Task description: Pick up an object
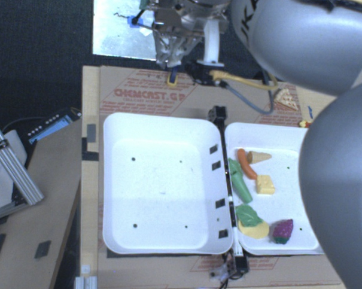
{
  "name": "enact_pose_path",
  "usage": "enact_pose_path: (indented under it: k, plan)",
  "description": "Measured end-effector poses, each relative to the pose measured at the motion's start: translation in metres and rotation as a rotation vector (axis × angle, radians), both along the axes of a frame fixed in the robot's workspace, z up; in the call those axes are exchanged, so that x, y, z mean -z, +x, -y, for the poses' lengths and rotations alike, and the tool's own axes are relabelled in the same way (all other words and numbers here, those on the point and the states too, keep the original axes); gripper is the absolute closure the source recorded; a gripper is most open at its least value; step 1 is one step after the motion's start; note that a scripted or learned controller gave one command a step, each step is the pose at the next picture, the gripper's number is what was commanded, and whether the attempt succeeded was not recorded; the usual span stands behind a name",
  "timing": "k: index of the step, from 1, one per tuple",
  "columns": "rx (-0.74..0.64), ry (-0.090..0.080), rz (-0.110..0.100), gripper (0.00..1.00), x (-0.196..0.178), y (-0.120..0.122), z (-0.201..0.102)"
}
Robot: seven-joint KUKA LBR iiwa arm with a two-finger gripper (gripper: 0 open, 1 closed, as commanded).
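You've got all the pickable stuff sitting in the right bin (289,142), bunched toward its left wall. Up near the back-left corner of that bin there's an orange carrot (247,164) lying at a slant, with a tan cone-shaped piece (259,156) touching its top end. Just beside the carrot, closer to the left wall, a long green pod (239,184) runs front to back. A pale yellow cheese block (264,184) sits just right of the pod. Down at the front-left corner, a green leafy piece (248,214) lies on top of a flat yellow disc (255,230), and a purple bumpy thing (283,230) sits just right of those, near the front edge.

The left bin (161,182) shares its right wall with that one, black clips along the seam.

Your gripper (171,61) is well apart from all of it, hanging past the back edge of the left bin, above the cardboard sheet (147,93) with red print. I honestly can't tell how its fingers stand, the whole thing's a blurry tangle of metal, and nothing is visibly in it. The grey arm (329,51) fills the top right.
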State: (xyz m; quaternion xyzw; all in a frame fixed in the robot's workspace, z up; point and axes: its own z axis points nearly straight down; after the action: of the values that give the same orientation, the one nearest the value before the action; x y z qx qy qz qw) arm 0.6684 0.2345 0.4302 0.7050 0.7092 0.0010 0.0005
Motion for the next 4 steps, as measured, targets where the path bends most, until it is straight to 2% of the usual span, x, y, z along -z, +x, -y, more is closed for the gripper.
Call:
enact_pose_path:
  k: [3,4]
  plan:
    - [-0.001,0.0,0.0,1.0,0.001,0.0,0.0]
    - [0.001,-0.001,-0.003,1.0,0.013,-0.023,0.001]
